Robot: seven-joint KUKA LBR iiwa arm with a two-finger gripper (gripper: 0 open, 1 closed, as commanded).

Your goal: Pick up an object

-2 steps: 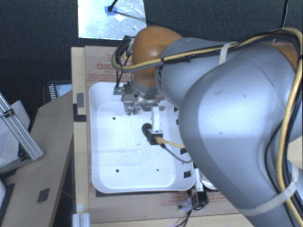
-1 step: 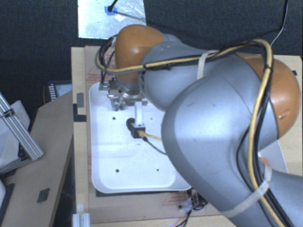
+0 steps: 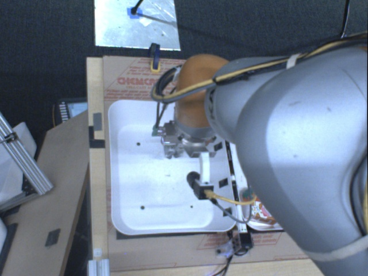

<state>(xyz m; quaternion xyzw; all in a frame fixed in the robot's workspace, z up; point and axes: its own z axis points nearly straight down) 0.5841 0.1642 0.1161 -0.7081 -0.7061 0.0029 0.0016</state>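
Observation:
My gripper (image 3: 172,145) hangs over the back middle of the left white bin (image 3: 123,171), below the orange band (image 3: 192,91) of the wrist. Its metal body is seen from above. A black part (image 3: 197,186) with a yellow cable sits just below it, near the divider between the bins. A small piece of a red and white printed object (image 3: 263,213) peeks out from under the arm at the front of the right bin. I see nothing between the gripper and the bin floor.
The big grey arm (image 3: 293,137) covers most of the right bin. Cardboard (image 3: 129,76) lies under the bins. A shiny sheet (image 3: 135,16) lies at the back, and an aluminium rail (image 3: 23,160) stands at the left.

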